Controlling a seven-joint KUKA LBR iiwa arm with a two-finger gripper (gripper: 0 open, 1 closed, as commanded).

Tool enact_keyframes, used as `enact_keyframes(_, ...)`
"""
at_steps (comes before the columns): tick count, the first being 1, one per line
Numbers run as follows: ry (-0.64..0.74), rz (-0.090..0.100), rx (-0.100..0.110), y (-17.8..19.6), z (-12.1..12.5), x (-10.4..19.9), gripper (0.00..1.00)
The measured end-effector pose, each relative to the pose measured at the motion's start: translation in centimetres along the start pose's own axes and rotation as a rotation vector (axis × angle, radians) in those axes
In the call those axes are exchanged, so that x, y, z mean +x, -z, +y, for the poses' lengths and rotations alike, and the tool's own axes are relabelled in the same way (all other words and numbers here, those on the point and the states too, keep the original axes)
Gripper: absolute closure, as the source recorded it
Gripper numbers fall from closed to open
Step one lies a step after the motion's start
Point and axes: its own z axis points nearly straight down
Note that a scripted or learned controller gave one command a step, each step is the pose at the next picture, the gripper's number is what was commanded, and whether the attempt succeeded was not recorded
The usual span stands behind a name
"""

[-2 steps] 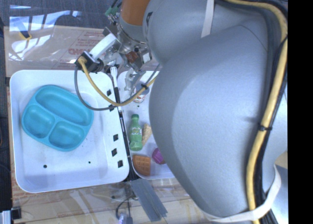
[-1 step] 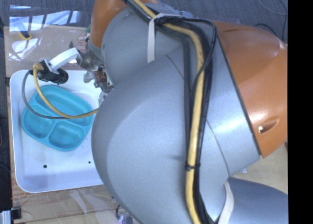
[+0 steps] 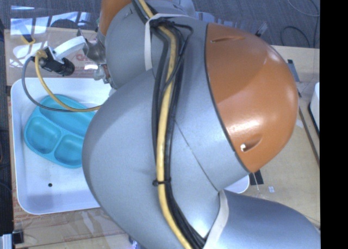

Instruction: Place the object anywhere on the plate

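Gripper (image 3: 93,52) above bin (image 3: 32,199) with blue plate (image 3: 54,134)

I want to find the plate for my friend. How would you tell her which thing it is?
Look at the shallow white bin on the left of the view. Inside it, towards the back, lies the light blue plastic plate, partly under the big grey and orange robot arm. It has moulded compartments, and it is the one blue thing there.

Arm (image 3: 179,134) fills most of the frame — grey links, orange band at right, yellow and black cables running down its length. Left white bin (image 3: 32,188) partly visible beneath it. Blue divided plate (image 3: 51,134) lies in that bin, right side hidden by the arm. Small dark speck (image 3: 50,184) on the bin floor near the plate. Wooden worktop (image 3: 283,182) at right.
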Motion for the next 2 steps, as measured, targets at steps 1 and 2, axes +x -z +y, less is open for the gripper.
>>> enact_keyframes(1,0.14,0.001,-0.001,20.4,3.3,-2.6,0.0)
enact_keyframes(2,0.197,-0.009,0.002,5.8,-1.4,-3.1,0.0)
